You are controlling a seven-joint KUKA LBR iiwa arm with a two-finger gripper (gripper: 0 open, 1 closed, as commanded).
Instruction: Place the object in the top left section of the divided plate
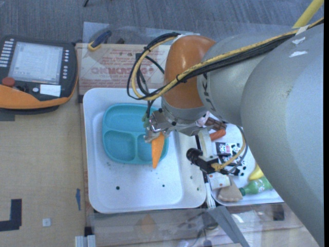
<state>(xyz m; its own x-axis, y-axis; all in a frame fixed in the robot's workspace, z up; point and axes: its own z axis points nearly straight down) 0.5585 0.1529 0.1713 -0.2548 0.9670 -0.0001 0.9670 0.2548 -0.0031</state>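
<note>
Arm bends over blue divided plate (121, 133); tool (153, 133) grasping orange carrot (158, 148)

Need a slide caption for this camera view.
Arm's pincer holds orange carrot over blue divided plate's right edge in left bin.

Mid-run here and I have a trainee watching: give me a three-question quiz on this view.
1. True or false: the orange carrot lies flat on the floor of the right bin.
2. Which bin holds the teal divided plate? A) left bin B) right bin
3. Fill in: the carrot's pointed tip reaches past the plate's ____ edge in the camera view.

Key: 1 false, it hangs at the pincer over the plate's right side. 2 A. 3 lower.
</note>
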